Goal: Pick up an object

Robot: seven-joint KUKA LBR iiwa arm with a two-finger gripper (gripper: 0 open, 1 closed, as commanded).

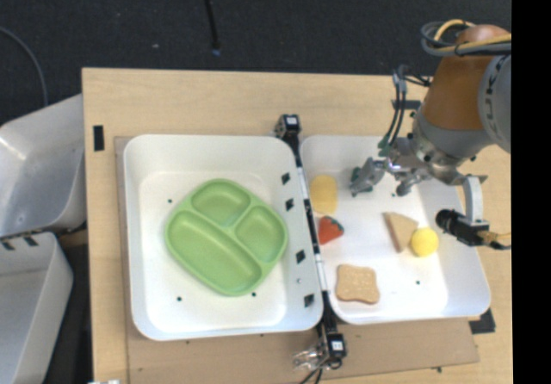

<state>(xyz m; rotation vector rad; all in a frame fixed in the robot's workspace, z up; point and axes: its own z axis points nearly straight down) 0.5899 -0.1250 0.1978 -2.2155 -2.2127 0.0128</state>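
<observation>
Pale wooden bench [103, 305] carries two shallow white plastic bins side by side on a dark floor. Nearest the camera in the right-hand bin [456, 296], a tan slice of toy bread [357, 284] lies flat, well below and a little left of the gripper. Farther in, a round yellow toy lemon [424, 242] touches a beige wedge-shaped toy [399, 229]; both sit just below the gripper, apart from it. A red toy strawberry with a green top [330, 230] rests against the bin's left wall, down and to the left of the fingers, with a pale yellow rounded toy [324, 194] just beyond it, level with the fingers and to their left.

In the left-hand bin [142, 288], well to the gripper's left, a green three-compartment plastic plate [225, 237] lies at a tilt.

Above the right bin's far half, the two-finger metal gripper [385, 176] hangs from the grey arm with its orange band [456, 98]. Its fingers stand spread apart, one toward the left and one toward the right, with nothing between them. None of the toys touches the gripper.
</observation>
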